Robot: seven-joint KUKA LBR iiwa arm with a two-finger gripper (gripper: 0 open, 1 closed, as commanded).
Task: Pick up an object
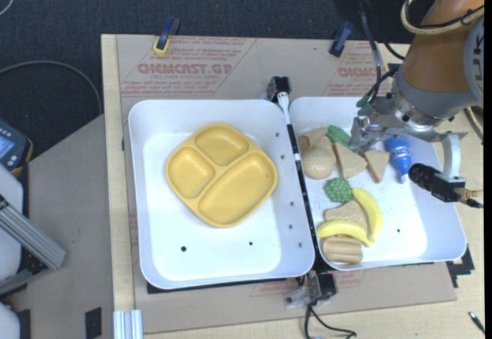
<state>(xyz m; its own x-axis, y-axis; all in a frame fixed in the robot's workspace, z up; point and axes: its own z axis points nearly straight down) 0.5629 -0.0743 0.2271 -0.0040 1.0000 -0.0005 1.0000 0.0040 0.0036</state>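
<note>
Camera view: claw [363,137] over right bin [453,241], board [231,72] printed "CHEMCAST GP".

L bin [154,214]: yellow divided plate [221,174] fills the centre; bare floor all round it, widest along near edge & L side. R bin [419,241]: L half crowded w/ banana [367,216], green piece [338,190], tan bits [319,164], touching or just beside each other. Near-R corner bare. Arm [438,61] overhangs far-R part.

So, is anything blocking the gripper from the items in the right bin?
Nothing visible does. The gripper hangs low over the right bin, right beside a green piece and a tan wedge, with no other thing between it and them.
</note>
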